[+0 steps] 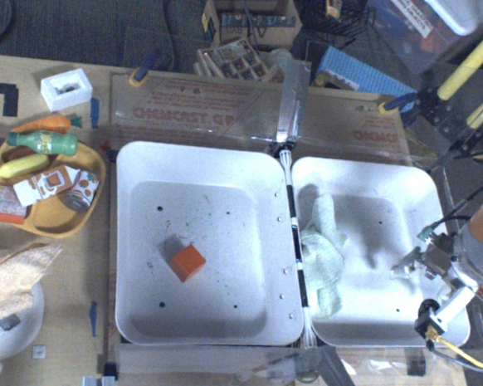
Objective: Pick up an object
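Orange block [188, 263]: a small cube with flat matte faces and sharp edges, lying alone on the floor of the left bin, a little left of its middle.
Left bin [135, 171]: shallow white plastic with rounded corners; its floor is speckled with dark dots and scuffs.
Right bin [417, 178]: the same white plastic, touching the left bin along a shared rim.
Cloth [320, 248]: pale, soft and crumpled, bunched against the right bin's left wall.
End effector [426, 265]: my grey metal end effector sits at the right bin's right edge, well apart from the block; its tip is blurred and small, so I cannot tell whether it is open or closed.
Yellow bowl [66, 226]: on the surface to the left, heaped with toy food and packets; a green bottle [46, 142] lies across the top.
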Controlling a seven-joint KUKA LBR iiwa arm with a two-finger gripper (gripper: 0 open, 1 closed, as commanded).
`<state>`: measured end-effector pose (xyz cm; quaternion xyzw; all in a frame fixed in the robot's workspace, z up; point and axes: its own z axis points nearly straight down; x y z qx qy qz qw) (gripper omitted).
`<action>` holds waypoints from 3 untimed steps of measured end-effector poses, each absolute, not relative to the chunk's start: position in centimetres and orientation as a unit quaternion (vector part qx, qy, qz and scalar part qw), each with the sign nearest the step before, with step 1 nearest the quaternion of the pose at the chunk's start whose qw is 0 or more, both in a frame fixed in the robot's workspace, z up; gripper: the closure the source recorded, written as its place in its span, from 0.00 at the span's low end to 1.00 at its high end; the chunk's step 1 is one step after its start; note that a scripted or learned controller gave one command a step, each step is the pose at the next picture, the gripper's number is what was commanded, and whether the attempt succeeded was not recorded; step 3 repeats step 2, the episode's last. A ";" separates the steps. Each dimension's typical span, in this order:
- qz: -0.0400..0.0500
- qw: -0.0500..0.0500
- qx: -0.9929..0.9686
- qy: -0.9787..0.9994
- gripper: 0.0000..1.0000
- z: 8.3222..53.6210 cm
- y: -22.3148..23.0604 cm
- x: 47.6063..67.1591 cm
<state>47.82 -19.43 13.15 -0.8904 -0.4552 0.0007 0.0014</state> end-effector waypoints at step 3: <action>0.001 0.000 -0.891 -0.453 0.00 14.1 -19.6 47.8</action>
